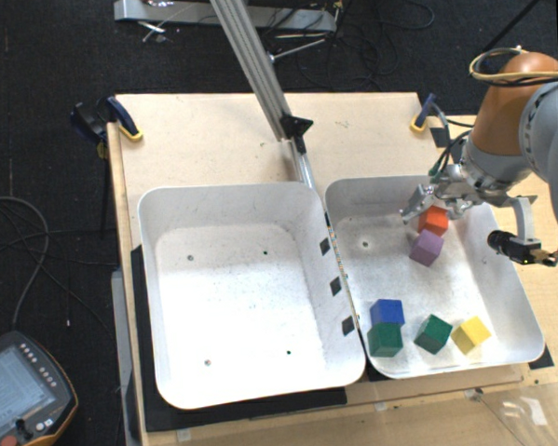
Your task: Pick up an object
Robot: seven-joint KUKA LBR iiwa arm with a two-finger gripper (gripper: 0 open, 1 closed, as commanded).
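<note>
The arm comes in over the right bin [506, 280] from the counter's right side, and its gripper [434, 209] hangs at the bin's far end, right on top of an orange block [436, 221]. The block sits directly under the jaws, but from where I stand I cannot tell whether they are apart or clamped on it, so I would not call the pick done; at best it looks to be at the grasp itself, with the lift left to do. A purple block [427, 247] lies touching or just beside the orange one, on its near side, and could get nudged. Down at the bin's near edge sit the rest: a blue block [387, 311] with a dark green block [385, 340] against it near the left corner, then a green block [433, 333] and a yellow block [471, 334] toward the right. The middle of the bin floor is open, so there is room to rise straight up. The left bin [170, 270] lies beside it, their rims meeting along the middle.
</note>
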